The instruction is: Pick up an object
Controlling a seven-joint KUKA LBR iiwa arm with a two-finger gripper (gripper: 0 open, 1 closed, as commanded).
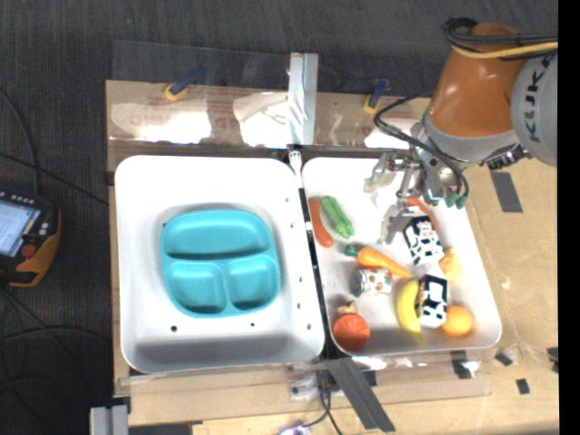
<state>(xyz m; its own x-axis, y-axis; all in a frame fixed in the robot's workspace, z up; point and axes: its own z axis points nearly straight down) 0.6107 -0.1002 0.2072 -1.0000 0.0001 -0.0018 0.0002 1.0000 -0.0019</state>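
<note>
My gripper [390, 199] hangs over the upper part of the right bin [485, 284], under the grey and orange wrist. Its fingers stand open with nothing between them. Just left of it lie a green vegetable [337, 216] and a red-orange sausage shape [319, 224]. A black-and-white cow toy [421, 240] sits right below the gripper, partly under it. Lower down are a carrot [381, 261], a small can [374, 282], a banana [408, 306], a second cow toy [434, 301], an orange [459, 322] and a red apple [352, 330].
The left bin [136, 198] holds a teal divided tray [219, 261]. A ridge [304, 243] separates the two bins. Crumpled plastic and clamps [272, 116] lie along the bench's back edge. A handheld pendant [23, 234] lies on the floor at far left.
</note>
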